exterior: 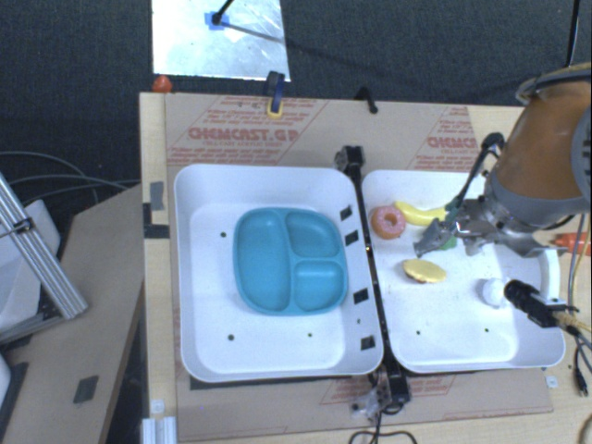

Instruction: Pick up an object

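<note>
In the right bin (462, 350) lie a pink donut (387, 222), a yellow banana (416, 214), a flat yellow piece (424, 271) and a small white object (491, 291). My gripper (435, 240) hangs over the middle of this bin, just right of the banana and above the flat yellow piece. A bit of green (450, 233) shows right at the gripper's tip, and I cannot tell whether it is held. The grey and orange arm (546, 165) covers the bin's right side.
The left bin (213, 340) holds a blue divided plate (289, 259). A black divider (368, 266) runs between the two bins. A black part (529, 304) juts over the right bin's near right corner. Cardboard (250, 128) lies under both bins.
</note>
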`<act>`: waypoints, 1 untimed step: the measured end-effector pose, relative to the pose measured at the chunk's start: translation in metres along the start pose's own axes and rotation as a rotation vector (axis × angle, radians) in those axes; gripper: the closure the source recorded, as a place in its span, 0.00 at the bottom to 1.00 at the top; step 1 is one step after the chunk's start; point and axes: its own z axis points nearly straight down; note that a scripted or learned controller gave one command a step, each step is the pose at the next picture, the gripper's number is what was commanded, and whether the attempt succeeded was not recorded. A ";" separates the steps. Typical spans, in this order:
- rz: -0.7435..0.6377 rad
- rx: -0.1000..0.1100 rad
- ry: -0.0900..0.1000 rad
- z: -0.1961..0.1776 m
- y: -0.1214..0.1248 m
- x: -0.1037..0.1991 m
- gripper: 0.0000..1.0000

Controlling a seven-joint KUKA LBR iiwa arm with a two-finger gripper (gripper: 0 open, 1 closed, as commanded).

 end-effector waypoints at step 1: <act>-0.002 -0.003 0.000 -0.011 0.001 0.000 1.00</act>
